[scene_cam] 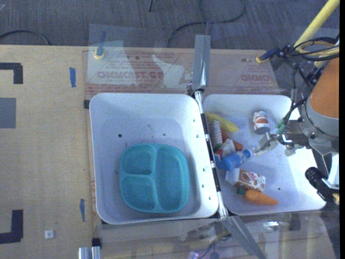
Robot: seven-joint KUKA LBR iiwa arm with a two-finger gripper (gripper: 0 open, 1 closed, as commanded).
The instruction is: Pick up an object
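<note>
The right bin (pixel 285 166) holds several small objects along its left side. Among them are a yellow banana (pixel 223 122), a small can (pixel 261 121), a blue bottle (pixel 233 160), a juice carton (pixel 251 180) and an orange carrot (pixel 261 198). A ribbed reddish piece (pixel 217 132) and an orange-white item (pixel 228 145) lie by the divider. My gripper (pixel 265 145) hangs over the middle of this bin, just right of the blue bottle's cap and below the can. It points left from the grey wrist (pixel 302 136). Nothing shows held in it.
The left bin (pixel 108 117) contains a teal compartment plate (pixel 154 177). A metal bar (pixel 201 63) stands behind the divider between the bins. Cables and a yellow rod (pixel 318 20) hang at the back right near the arm's orange band (pixel 328 90).
</note>
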